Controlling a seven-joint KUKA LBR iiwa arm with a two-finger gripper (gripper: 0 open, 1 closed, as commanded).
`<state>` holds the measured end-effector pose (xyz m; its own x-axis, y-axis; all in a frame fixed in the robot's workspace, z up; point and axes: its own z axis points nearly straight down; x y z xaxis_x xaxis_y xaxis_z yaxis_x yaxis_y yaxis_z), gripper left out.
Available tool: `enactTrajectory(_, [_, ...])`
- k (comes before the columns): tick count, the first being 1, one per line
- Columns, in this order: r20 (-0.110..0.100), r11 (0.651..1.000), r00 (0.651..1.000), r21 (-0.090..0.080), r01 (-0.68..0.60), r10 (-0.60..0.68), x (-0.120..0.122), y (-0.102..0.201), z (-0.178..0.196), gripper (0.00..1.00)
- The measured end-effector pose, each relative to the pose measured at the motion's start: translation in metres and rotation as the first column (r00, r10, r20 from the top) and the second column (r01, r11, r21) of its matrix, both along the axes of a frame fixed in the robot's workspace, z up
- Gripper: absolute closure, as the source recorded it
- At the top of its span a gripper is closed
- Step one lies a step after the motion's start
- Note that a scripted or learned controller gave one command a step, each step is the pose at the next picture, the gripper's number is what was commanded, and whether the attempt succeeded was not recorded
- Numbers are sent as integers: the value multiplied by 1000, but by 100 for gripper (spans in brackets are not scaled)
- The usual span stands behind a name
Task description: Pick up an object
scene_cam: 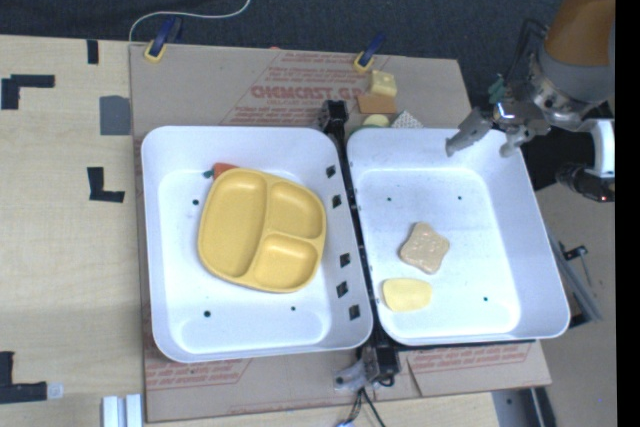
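In the right bin lie a tan bread-slice piece and, just below it, a pale yellow oval piece. My gripper hovers over the bin's far right corner, well above and to the right of both pieces. Its two grey fingers stand spread apart with nothing between them. The left bin holds a yellow divided plate, and a small orange-red item peeks out from behind the plate's far edge.
Behind the bins, on the cardboard sheet, sit small blocks, tan and yellow, plus a pale round piece. Black clips join the two bins along their shared wall. A white cable runs across the dark floor at the back.
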<state>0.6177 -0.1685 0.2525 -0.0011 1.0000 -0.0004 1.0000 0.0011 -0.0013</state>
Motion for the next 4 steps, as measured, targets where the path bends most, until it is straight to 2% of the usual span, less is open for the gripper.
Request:
enactTrajectory(1, [-11,1000,1000,3,1,-1,-60,12,-80,0])
enactTrajectory(2, [3,1000,1000,-3,0,0,-56,28,-172,0])
enactTrajectory(3, [6,1000,1000,-2,2,-2,-109,22,-166,0])
enactTrajectory(4, [4,1000,1000,-2,1,-1,-108,22,-157,100])
